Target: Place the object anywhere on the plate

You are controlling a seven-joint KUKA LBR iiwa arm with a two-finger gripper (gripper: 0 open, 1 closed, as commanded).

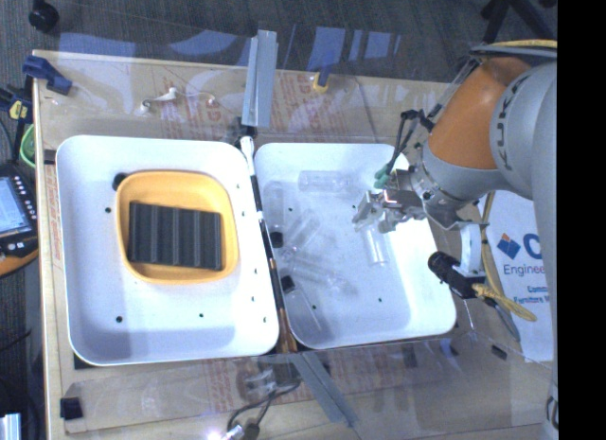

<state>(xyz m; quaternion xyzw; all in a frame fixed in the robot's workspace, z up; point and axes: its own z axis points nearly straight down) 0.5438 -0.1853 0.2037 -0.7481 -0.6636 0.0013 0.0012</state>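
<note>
Camera view looks down on the arm (492,135), which reaches from the right over the right bin (431,310). The left bin (85,315) holds the yellow plate (175,192), with a dark ribbed block (176,237) resting on it. Several clear plastic objects (312,239) lie in the right bin, hard to separate. The gripper (374,209) hangs above them; whether it grips anything, I cannot tell.

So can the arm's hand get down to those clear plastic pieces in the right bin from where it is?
Probably yes. The hand hangs over the right bin, right by the clear plastic pieces, with nothing visible above them. They are see-through and hard to make out, so a clean grasp is less sure.
</note>
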